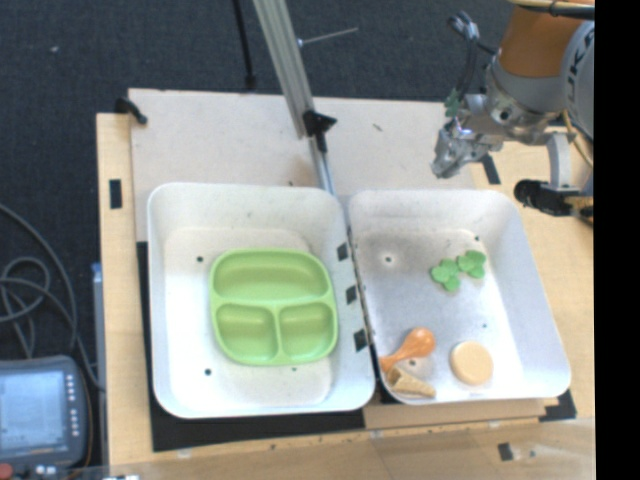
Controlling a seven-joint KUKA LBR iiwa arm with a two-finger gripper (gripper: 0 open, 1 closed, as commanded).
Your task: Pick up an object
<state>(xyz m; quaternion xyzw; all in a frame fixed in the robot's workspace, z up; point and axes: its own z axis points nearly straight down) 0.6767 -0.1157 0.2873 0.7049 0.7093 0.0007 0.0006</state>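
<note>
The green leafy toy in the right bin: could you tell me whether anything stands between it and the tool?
Nothing visible does. The tool hangs above the right bin's far rim, and the green leafy toy lies alone on bare floor below it, apart from the other toys.

A bumpy green toy (pixel 459 269) lies flat in the right bin. Near the front lie an orange spoon-shaped toy (pixel 410 346), a tan cone (pixel 410 379) and a round tan disc (pixel 471 363).

A lime-green divided tray (pixel 272 306) sits in the white left bin (pixel 180 218). The white right bin (pixel 520 258), greyed with scuffs, carries a green leafy piece (pixel 458 269), an orange spoon-like piece (pixel 412 346), a tan cone (pixel 410 380) and a pale yellow-tan disc (pixel 471 362). The tabletop (pixel 120 268) is light wood, the arm's band (pixel 540 28) orange, and the claw (pixel 455 153) grey metal.
</note>
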